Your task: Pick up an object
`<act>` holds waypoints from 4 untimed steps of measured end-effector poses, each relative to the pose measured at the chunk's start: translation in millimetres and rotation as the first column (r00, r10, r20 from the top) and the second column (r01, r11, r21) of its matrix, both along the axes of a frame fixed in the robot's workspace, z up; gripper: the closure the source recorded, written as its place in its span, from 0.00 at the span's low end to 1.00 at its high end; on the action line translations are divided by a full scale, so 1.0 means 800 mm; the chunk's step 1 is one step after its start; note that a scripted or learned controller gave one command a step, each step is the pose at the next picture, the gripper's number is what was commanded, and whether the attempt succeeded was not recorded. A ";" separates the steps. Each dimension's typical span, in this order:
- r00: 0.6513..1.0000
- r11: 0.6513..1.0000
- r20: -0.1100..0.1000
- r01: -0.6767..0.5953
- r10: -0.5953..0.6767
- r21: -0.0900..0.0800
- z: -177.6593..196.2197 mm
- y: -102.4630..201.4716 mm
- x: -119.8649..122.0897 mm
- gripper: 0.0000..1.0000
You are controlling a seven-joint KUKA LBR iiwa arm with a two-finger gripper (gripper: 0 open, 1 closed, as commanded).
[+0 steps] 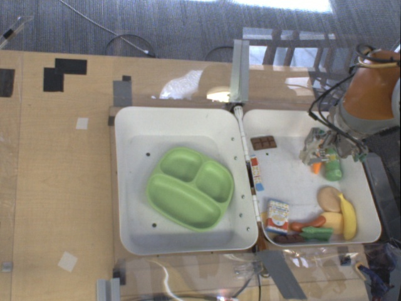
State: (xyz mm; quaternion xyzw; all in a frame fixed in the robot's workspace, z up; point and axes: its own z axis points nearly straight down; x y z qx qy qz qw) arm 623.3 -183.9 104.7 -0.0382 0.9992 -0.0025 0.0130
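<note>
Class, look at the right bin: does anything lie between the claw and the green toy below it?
Nothing visible does. The claw hangs right over the green toy and a small orange piece beside it, in the right bin.

Brightness: even and fairly bright overall.
Source: blown-out white patches along the top edge.
Glare: a pale sheen on the desk (219, 95) just above the left bin (135, 231).
Shadows: soft and faint inside it.
Sharpness: slightly soft, grainy.
</note>
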 end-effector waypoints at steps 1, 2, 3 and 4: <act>0.995 0.995 0.000 0.096 -0.096 0.002 0.199 0.021 0.021 1.00; 0.990 0.990 -0.010 0.138 -0.138 0.009 0.253 0.136 0.025 1.00; 0.994 0.994 -0.021 -0.105 0.106 0.003 0.128 0.071 -0.033 1.00; 0.862 0.862 -0.021 -0.506 0.506 0.001 0.062 0.035 -0.082 1.00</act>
